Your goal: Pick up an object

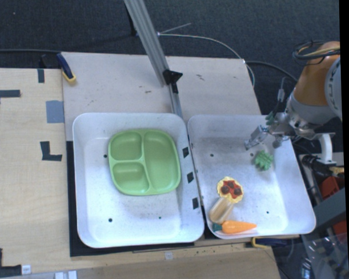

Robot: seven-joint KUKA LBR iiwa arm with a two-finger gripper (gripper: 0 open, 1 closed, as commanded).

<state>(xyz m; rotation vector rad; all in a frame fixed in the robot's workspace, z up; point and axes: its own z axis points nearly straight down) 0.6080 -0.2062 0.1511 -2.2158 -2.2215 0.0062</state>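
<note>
My gripper [265, 141] hangs over the upper right of the right bin [220, 134], reaching in from the right on the grey arm with the orange band [316, 82]. Its two metal fingers [254, 140] are spread apart with nothing between them. Just below the fingertips, a small green leafy toy [263, 160] lies on the bin floor, free of the fingers. Lower down in the same bin are a round yellow piece with a red top [230, 188], a tan bun-shaped toy [221, 209] and an orange carrot [239, 226].
The left bin [90, 185] holds a green divided plate [144, 161]. A slanted metal pole [154, 45] runs down to the seam between the bins. Cables trail along the bench's right side, and a blue and yellow clamp [66, 68] sits at the back left.
</note>
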